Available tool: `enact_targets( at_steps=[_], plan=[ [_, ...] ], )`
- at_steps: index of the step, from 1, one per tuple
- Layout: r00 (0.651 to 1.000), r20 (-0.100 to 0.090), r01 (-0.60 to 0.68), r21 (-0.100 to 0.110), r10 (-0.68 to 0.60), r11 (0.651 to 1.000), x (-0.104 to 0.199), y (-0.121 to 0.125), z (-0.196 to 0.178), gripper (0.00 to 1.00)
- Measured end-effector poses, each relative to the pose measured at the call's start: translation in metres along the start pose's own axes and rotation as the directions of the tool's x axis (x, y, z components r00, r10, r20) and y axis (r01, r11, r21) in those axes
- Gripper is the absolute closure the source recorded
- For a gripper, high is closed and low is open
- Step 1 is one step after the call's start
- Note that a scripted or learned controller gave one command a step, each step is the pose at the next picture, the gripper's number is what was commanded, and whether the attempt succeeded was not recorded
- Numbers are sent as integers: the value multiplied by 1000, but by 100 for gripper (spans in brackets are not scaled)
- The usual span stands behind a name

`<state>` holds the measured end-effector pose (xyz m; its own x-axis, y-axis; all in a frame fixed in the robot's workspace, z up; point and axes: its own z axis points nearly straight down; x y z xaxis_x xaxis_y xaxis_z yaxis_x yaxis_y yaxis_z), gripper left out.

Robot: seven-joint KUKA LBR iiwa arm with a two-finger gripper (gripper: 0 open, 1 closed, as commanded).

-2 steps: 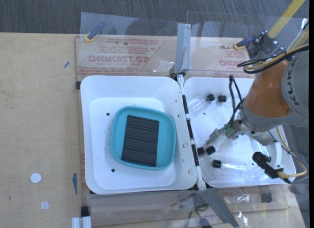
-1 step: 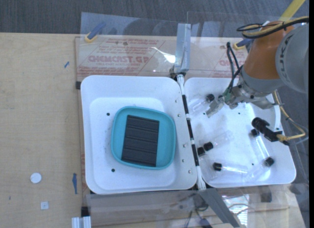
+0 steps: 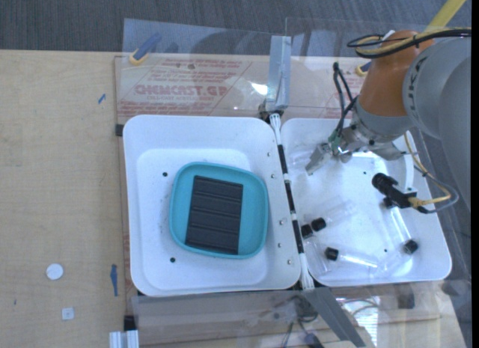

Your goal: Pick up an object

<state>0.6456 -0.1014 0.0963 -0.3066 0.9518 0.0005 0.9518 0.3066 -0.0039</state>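
Teal, a shallow dish (image 3: 219, 209) carrying a dark ribbed block (image 3: 215, 214) sits in the left bin (image 3: 142, 189). The right bin (image 3: 434, 260) holds clear tubes with black caps: one (image 3: 323, 224) near the divider, one (image 3: 350, 257) toward the front, another (image 3: 401, 234) at the right side. The gripper (image 3: 322, 156) hovers low over that bin's back left corner; whether it is open or closed cannot be told, and nothing is seen held.

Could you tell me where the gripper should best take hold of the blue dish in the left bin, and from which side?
Probably at the raised rim of the blue dish, from straight above, one finger inside and one outside. The dish lies flat and looks too wide to span, and the dark ribbed block fills its middle.
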Motion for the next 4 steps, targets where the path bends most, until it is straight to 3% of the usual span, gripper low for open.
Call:
enact_targets(
  at_steps=[1, 2, 3, 4],
  plan=[
    [1000, 4, 3, -5, -3, 1000, 0, 2, -11, 100],
    [967, 4, 254, -5, -254, 967, -18, 17, -21, 100],
    [934, 2, 358, -4, -358, 934, -38, -12, -12, 100],
    [928, 2, 372, -4, -372, 928, -59, -11, 7, 100]
  ],
)
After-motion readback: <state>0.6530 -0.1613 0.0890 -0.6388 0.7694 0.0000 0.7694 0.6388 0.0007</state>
